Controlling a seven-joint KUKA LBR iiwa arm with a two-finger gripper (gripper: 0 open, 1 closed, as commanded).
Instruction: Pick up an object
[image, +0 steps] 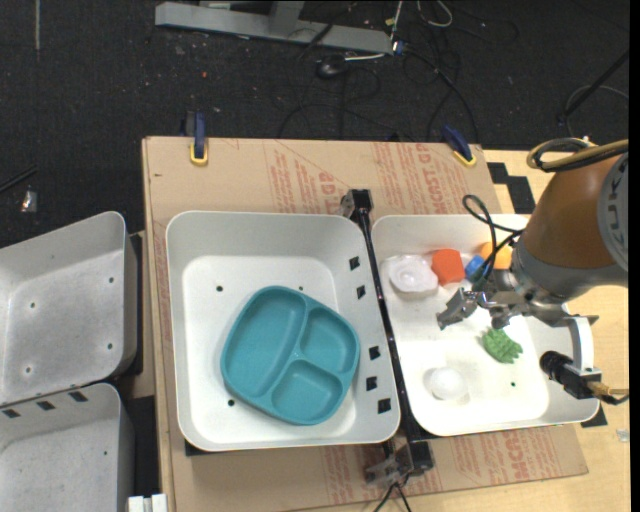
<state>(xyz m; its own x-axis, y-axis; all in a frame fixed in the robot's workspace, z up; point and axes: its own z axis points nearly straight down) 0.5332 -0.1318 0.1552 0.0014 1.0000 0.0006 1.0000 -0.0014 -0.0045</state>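
Tool (478, 305) hangs low over right bin (530, 412), fingers apart w/ nothing between them. Green toy (501, 346) lies just beside it; orange block (448, 264), white cup (409, 274), white ball (444, 381) near. Teal divided plate (290, 354) in left bin (190, 300). Pickup not yet done, I'd say.

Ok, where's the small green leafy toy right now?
The small green leafy toy lies in the right white bin, towards its right side, just below the gripper and up-right of a white ball.
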